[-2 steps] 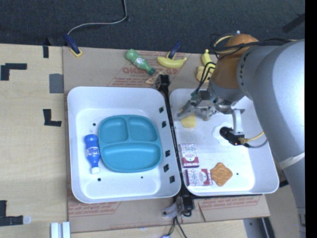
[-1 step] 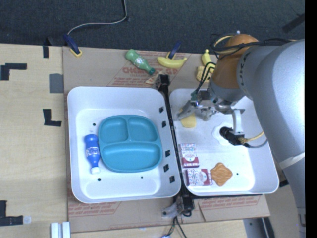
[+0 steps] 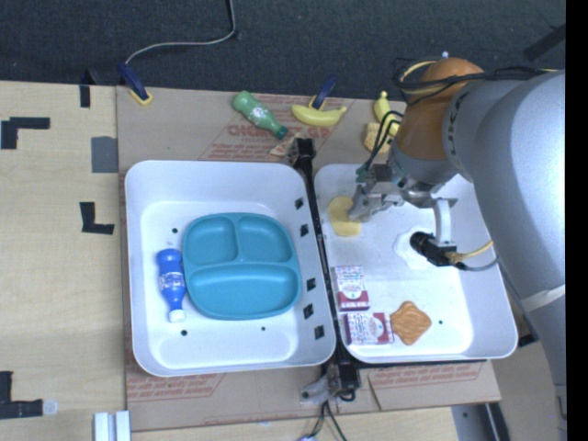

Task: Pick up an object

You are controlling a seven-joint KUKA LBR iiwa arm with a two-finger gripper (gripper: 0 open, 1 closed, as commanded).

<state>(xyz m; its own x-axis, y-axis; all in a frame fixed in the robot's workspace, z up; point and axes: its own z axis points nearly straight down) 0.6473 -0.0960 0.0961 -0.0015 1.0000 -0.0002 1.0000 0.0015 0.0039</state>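
**Robot gripper low over a pale yellow block in the right bin**

The gripper (image 3: 360, 205) sits in the upper left part of the right bin (image 3: 478, 333), at about ten o'clock from that bin's middle. Its metal tip comes down right at a small pale yellow block (image 3: 344, 220). The tip overlaps the block's upper right edge, so whether it is spread or closed, and whether it grips the block at all, cannot be told from here.

The block lies just beside the divider between the two bins. It looks squat and roughly rounded, with no clear long axis and no end that points anywhere; its shape is partly hidden by the tip.

What could go wrong, as a judgement: the block is close to the bin wall, so a closing tip may push it against the wall or squeeze it out sideways instead of lifting it. A grip on only one edge could also let it slip on the way up.

Further out in the same bin, at about six o'clock from the gripper, lie two small red and white packets (image 3: 352, 288) and, to their right, an orange cookie-shaped piece (image 3: 411, 322).

In the left bin (image 3: 147, 191), at about eight o'clock from the gripper, rests a blue divided plate (image 3: 242, 266) with a blue bottle (image 3: 170, 283) just beside its left edge.
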